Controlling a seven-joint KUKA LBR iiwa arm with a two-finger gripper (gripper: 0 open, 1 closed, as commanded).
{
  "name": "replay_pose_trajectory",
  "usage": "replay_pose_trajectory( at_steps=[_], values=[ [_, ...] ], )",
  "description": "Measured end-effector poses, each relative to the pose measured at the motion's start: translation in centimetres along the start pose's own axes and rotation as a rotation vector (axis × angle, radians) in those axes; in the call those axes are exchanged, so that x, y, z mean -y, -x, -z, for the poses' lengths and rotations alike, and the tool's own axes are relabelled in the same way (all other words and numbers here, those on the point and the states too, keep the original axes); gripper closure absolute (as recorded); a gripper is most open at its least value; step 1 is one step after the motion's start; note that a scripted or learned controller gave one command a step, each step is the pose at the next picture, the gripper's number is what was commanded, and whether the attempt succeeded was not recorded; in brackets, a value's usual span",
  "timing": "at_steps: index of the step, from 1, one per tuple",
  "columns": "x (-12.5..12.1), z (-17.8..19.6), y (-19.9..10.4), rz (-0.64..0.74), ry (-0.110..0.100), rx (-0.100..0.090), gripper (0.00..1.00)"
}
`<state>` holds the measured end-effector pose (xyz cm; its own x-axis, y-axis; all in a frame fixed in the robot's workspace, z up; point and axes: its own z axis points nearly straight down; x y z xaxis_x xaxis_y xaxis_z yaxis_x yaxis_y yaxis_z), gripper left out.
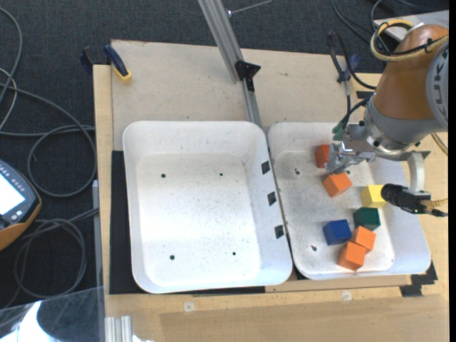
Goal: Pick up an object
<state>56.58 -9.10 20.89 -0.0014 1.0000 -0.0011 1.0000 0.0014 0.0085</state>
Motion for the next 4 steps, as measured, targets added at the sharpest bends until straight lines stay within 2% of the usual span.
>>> replay_pose_trajectory(
  at_steps=[1,2,3,4],
  values=[
    [-0.1,1.5,0.0,0.000,-0.004,-0.001,1.00],
    [-2.5,1.1,-4.1,0.004,-0.006,-0.002,1.00],
    [-5.8,1.6,-9.8,0.006,-0.005,-0.003,1.00],
    [-7.8,2.9,-13.8,0.004,-0.004,-0.003,1.00]
  ],
)
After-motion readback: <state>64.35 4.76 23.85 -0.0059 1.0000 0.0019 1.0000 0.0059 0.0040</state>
